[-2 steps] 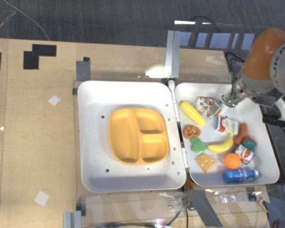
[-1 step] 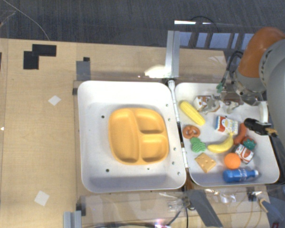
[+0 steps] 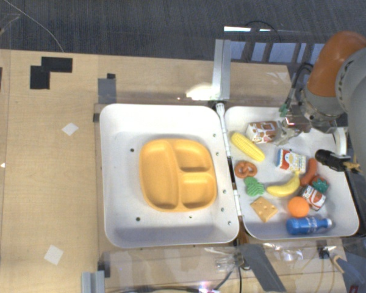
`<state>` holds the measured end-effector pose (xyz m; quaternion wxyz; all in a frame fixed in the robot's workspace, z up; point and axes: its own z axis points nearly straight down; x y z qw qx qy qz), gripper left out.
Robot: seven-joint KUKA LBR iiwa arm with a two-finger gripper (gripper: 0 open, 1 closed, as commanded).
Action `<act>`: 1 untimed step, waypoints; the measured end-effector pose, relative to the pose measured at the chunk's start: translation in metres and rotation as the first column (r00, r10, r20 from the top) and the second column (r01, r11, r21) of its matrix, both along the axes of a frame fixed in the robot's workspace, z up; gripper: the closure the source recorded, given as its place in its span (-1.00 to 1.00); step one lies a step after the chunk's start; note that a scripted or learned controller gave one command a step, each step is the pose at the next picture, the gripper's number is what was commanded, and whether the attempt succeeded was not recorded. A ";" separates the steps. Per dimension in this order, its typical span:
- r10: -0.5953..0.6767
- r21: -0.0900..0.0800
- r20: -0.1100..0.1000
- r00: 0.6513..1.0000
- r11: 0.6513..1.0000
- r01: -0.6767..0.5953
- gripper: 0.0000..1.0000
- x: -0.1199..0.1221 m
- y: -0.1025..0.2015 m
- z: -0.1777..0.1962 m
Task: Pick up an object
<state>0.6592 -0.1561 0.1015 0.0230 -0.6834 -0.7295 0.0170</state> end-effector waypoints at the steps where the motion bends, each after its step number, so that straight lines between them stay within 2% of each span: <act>1: 0.008 -0.002 0.007 1.000 1.000 -0.008 1.00 0.002 0.001 0.013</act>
